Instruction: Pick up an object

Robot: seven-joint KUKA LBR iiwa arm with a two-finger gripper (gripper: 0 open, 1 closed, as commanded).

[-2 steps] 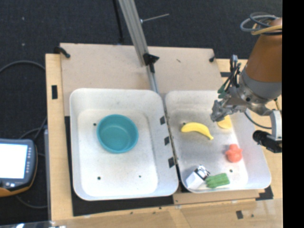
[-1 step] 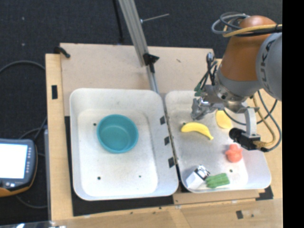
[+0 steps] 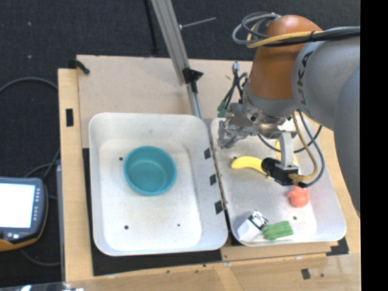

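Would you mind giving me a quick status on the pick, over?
End effector low over right bin, near its left wall. Banana just beside it, ungrasped. Red ball, green block lie free; teal bowl in left bin.

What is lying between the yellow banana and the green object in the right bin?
In the camera view, bare bin floor separates the banana from the green object.

Bins (image 3: 109, 235): matt white plastic, finely speckled.
Bowl (image 3: 150, 170): smooth teal plastic.
Table (image 3: 121, 83): matt tan board.
Arm band (image 3: 276, 59): glossy orange.
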